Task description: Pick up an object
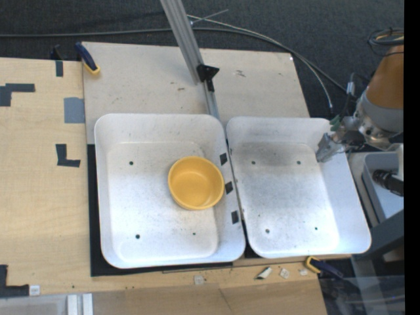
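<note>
While the arm point(384, 90) hangs at the right edge of the bench, I see its gripper point(328, 146) poised over the right rim of the right bin point(289, 241), up near that bin's far right corner. Nothing sits between the tips, and I cannot tell how the jaws stand from here. The yellow bowl point(195, 182) rests upright in the left bin point(131, 241), toward that bin's right wall and roughly midway front to back, well apart from the gripper.

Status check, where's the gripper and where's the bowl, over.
Gripper at the right bin's upper right rim, nothing held. Yellow bowl upright in the left bin, untouched. Path between looks clear.
</note>
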### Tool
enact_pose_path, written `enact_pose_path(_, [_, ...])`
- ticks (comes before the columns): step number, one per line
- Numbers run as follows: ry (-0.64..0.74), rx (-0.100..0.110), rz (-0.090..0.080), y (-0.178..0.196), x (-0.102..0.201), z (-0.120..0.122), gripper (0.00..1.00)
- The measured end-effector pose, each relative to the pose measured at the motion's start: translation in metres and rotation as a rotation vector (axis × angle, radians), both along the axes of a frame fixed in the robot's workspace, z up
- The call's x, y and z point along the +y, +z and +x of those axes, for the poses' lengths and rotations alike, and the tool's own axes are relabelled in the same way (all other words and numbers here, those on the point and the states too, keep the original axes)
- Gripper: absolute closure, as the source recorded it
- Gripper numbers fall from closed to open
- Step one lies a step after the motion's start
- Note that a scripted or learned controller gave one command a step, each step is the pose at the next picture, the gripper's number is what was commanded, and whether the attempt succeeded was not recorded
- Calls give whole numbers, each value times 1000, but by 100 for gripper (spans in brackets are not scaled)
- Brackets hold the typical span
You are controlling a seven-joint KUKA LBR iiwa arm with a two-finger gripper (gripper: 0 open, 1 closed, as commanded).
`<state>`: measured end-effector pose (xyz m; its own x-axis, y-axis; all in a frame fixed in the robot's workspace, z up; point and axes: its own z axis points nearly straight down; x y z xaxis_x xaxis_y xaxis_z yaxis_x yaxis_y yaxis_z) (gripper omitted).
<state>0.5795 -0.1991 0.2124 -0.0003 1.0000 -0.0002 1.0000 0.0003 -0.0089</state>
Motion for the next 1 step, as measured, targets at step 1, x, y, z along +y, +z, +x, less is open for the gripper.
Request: enact_pose_path(1, [0, 0, 1, -56, -1, -12, 0])
